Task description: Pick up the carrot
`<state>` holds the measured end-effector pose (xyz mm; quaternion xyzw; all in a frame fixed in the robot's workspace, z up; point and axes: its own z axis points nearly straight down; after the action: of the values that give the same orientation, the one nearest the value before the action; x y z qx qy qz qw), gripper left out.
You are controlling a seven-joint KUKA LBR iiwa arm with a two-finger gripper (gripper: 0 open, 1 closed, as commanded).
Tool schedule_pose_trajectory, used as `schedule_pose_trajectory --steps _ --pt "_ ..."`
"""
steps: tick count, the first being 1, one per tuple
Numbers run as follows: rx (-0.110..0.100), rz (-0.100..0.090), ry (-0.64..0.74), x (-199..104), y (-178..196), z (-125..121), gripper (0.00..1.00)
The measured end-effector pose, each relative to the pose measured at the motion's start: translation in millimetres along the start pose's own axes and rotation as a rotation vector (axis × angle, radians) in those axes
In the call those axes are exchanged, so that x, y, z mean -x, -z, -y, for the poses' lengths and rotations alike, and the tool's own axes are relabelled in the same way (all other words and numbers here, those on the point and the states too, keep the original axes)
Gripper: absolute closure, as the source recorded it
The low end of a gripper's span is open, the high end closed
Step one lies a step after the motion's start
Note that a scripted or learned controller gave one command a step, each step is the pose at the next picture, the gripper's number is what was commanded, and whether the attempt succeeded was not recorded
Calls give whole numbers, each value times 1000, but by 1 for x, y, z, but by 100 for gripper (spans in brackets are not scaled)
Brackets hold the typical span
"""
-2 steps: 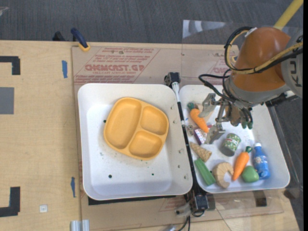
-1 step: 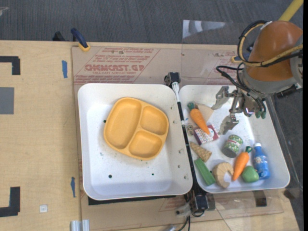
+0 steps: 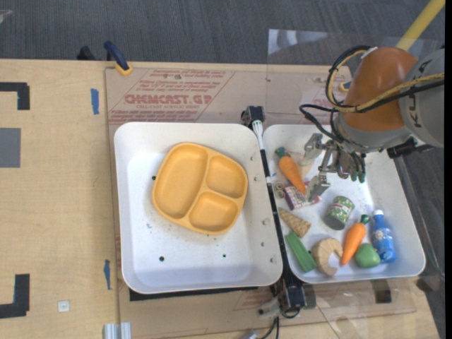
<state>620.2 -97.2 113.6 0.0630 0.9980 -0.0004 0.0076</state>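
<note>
In the right-hand bin (image 3: 409,210), I see two carrots. One carrot (image 3: 291,174) lies near the bin's upper left corner, its green top pointing up and left, its orange tip down and right, close to the divider between the bins. A second carrot (image 3: 354,239) lies lower right, tilted, its green top uppermost beside a blue bottle (image 3: 382,236), its tip near a green item (image 3: 367,256).

My gripper (image 3: 326,169) hangs just right of the upper carrot, its metal fingers pointing down into the bin. I see nothing between them, and the carrot lies clear to their left. How far they are spread I cannot tell from this angle. Above the gripper sits the arm's orange band (image 3: 378,87), with cables looping around it.

Around the carrots the bin holds more play food: a small wrapped packet (image 3: 293,196) below the upper carrot, a green-labelled can (image 3: 340,212), a cone-shaped wedge (image 3: 295,222), a green cucumber-like piece (image 3: 301,252) and a round bread slice (image 3: 327,256).

The left bin (image 3: 134,246) carries a yellow divided plate (image 3: 200,187) with three compartments, resting near its centre. Both bins sit on a cardboard sheet (image 3: 169,94) over the wooden bench (image 3: 49,189).
</note>
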Motion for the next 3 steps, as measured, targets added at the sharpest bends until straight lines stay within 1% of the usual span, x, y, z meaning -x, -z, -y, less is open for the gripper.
schedule_pose_trajectory --steps 1,2,3 --pt "-3 0 -119 21 -5 0 0" --pt "12 -2 -319 19 -5 -3 0" --pt "19 31 -564 2 -6 -10 0"
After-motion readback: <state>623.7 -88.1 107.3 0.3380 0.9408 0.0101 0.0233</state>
